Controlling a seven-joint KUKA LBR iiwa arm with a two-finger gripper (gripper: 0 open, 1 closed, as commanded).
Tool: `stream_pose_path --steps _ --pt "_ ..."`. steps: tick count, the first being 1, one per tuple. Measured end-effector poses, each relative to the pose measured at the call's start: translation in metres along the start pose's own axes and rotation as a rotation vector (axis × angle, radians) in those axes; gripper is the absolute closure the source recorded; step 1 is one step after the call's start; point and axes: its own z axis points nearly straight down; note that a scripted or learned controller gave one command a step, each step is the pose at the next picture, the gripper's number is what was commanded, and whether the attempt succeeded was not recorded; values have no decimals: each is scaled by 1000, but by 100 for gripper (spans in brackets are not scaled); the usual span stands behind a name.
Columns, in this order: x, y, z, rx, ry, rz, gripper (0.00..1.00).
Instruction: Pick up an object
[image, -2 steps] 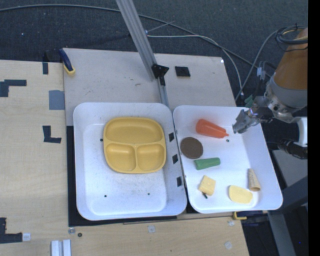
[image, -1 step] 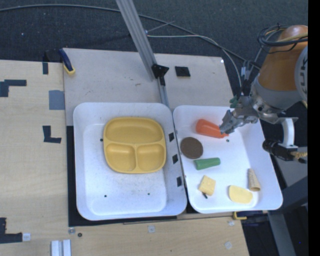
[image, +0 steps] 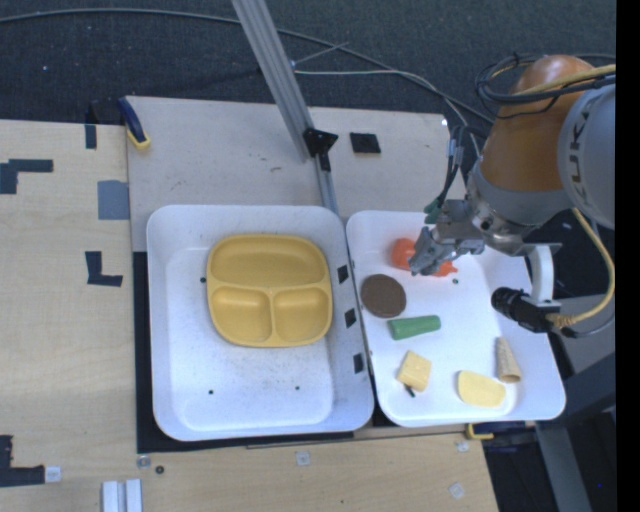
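So here's what we're looking at: the grey arm with the orange band (image: 535, 125) reaches in from the right, and its two-finger gripper (image: 432, 262) is down in the right-hand shallow white bin (image: 545, 395), right over a small orange object (image: 403, 253) near the bin's back left corner. The orange thing peeks out on the left of the gripper and a bit below it too, so they overlap from our angle, but we honestly can't tell whether the gripper is open, closed, or actually has hold of anything.

Just in front of that sits a round dark brown disc (image: 383, 295), and just below it a short green cylinder (image: 415, 326) lying on its side. Further toward the front edge we've got a pale yellow wedge-shaped chunk (image: 414, 370), a flat yellow oval piece (image: 481, 389), and a small tan cone-like item (image: 508, 359) near the right wall.

The left-hand shallow white bin (image: 175, 400) holds a yellow plastic divided plate (image: 270, 289) with three compartments, sitting toward the back of the bin.
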Motion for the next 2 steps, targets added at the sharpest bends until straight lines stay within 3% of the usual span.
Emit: stream_pose_path --steps 2 --pt "101 -12 8 -1 0 -2 100"
